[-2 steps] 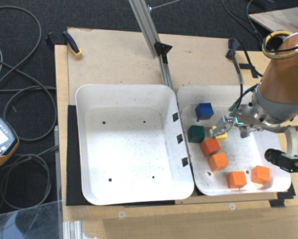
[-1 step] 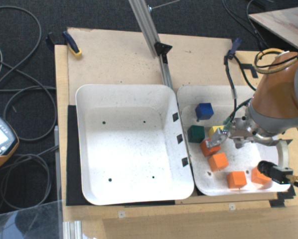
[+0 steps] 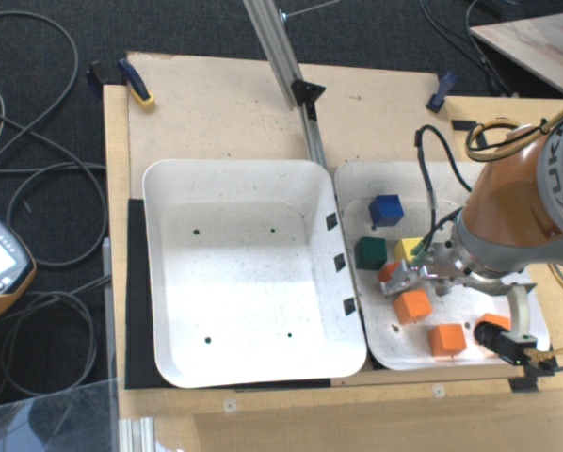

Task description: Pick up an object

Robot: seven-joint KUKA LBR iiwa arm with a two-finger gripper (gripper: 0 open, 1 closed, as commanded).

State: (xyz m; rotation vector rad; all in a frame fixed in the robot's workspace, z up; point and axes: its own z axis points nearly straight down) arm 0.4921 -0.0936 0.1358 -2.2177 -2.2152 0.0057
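The wooden bench (image 3: 216,111) carries two white bins, left (image 3: 168,281) and right (image 3: 357,182), side by side.

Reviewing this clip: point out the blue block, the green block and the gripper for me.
blue block (image 3: 386,209), camera view, on its top face.
green block (image 3: 371,252), camera view, middle of its top face.
gripper (image 3: 401,277), camera view, at its tip, above the right bin's blocks.

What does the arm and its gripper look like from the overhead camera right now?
The KUKA arm has a rounded orange band above a grey wrist section, with dark "KUKA" lettering on grey at the right edge. Black and yellow cables loop over it. The metallic silver-grey gripper carries small dark and reddish parts.
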